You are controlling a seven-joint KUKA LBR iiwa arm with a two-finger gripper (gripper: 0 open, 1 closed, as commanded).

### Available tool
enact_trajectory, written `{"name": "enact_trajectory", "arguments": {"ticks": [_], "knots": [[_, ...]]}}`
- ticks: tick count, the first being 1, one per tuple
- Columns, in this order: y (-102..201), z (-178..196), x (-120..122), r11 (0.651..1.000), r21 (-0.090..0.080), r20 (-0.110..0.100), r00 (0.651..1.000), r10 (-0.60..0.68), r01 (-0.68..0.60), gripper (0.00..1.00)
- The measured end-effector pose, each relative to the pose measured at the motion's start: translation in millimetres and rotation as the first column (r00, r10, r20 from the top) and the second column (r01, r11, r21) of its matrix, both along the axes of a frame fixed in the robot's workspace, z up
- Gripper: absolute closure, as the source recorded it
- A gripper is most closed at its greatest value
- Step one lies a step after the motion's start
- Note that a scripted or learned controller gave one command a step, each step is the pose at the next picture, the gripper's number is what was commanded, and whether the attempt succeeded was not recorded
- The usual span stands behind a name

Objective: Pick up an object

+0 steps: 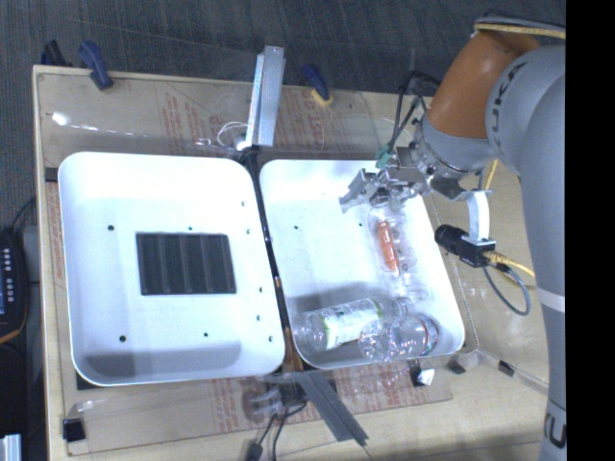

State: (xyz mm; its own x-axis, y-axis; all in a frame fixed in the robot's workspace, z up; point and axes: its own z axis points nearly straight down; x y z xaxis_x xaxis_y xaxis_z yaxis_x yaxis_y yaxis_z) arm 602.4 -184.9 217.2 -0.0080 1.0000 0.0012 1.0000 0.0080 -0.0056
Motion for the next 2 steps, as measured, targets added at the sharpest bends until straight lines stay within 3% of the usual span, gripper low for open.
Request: {"name": "enact_trajectory", "arguments": {"ticks": [1,2], "knots": [[-24,25,-8,0.980,-0.002,0.003,0.980,-0.199,0.199,0.00],[-16,14,18,1.000,-0.002,0.006,1.000,-0.007,0.007,0.00]]}}
